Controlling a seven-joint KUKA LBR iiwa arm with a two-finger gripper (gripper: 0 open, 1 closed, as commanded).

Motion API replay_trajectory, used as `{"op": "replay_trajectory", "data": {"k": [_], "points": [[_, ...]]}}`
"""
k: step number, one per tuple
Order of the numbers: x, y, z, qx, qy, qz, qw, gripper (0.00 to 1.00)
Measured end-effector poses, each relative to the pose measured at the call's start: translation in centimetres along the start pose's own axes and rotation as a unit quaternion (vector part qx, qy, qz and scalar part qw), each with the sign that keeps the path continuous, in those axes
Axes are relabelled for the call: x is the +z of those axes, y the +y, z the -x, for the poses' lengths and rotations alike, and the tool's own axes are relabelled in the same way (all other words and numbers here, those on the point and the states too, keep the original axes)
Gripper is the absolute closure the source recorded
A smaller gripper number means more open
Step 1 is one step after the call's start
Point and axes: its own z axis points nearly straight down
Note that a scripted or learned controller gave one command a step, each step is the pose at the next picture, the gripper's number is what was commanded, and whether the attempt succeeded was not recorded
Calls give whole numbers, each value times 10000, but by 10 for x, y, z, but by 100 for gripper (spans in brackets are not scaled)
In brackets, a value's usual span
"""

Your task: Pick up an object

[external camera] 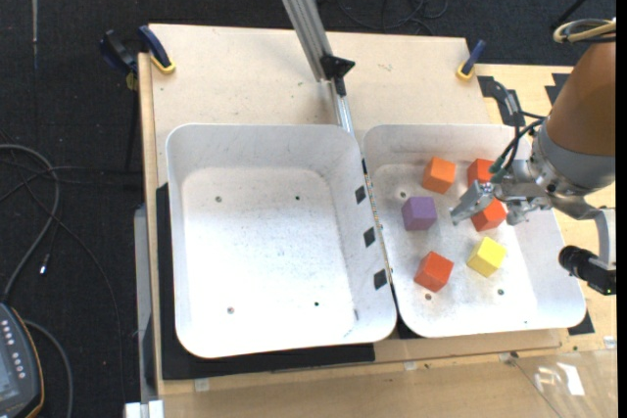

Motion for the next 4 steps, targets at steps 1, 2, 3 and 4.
{"op": "replay_trajectory", "data": {"k": [1, 2, 3, 4], "points": [[129, -18, -28, 0, 14, -49, 10000, 0], [114, -15, -26, 4, 0, 4, 10000, 100], [115, -15, -26, 10, 2, 1, 10000, 0], [134, 59, -22, -19, -4, 20, 10000, 0]]}}
